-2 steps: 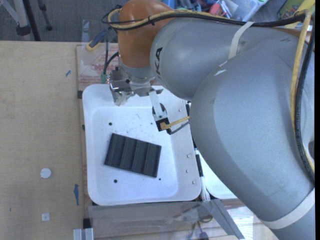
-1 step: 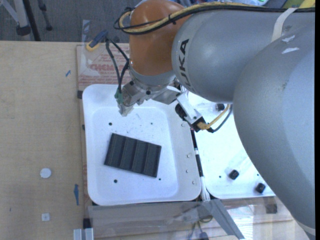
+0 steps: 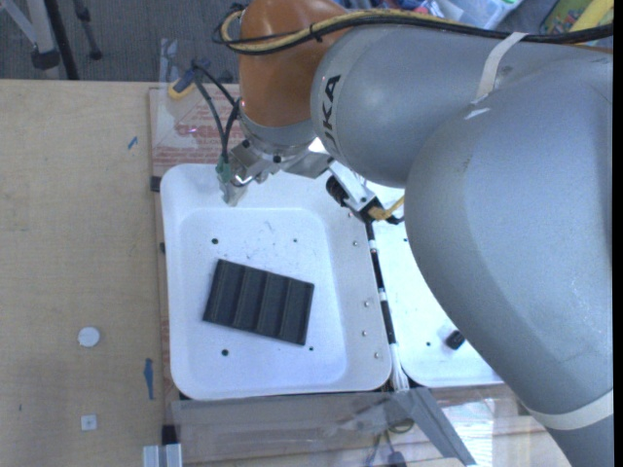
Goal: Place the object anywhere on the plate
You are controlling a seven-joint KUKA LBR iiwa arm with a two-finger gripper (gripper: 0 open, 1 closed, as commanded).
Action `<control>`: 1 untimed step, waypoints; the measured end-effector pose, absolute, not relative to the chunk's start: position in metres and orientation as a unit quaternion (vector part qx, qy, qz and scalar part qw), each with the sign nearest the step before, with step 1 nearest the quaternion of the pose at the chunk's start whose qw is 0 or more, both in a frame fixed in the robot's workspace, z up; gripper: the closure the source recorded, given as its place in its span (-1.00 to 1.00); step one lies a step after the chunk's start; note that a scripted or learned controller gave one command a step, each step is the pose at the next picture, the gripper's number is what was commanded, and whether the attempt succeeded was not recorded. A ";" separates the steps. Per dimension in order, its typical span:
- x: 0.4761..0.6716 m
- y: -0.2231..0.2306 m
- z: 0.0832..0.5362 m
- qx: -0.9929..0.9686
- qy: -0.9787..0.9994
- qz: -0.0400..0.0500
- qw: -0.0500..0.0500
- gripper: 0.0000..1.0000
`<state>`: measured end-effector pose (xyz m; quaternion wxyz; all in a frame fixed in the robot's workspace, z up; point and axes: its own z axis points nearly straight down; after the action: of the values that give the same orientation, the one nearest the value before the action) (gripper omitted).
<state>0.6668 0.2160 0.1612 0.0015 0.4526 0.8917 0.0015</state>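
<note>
The tool (image 3: 232, 185) hangs over the far rim of the left bin (image 3: 185, 261), small and metallic under the arm's orange band (image 3: 282, 56); from here I cannot tell how it is set, and nothing shows in it. Nearer than the tool, on the bin's smooth white floor, lies a dark grey ribbed slab (image 3: 259, 302), a flat rectangle with parallel grooves, turned at a slight angle. The bin is glossy plastic with rounded corners. Left of the bin runs the pale wooden worktop (image 3: 73, 222).
</note>
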 end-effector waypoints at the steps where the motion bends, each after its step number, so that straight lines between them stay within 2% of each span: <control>1: 0.667 0.220 0.180 0.406 0.914 0.002 0.002 1.00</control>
<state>0.6670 0.2197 0.1798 0.0024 0.4061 0.9138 0.0021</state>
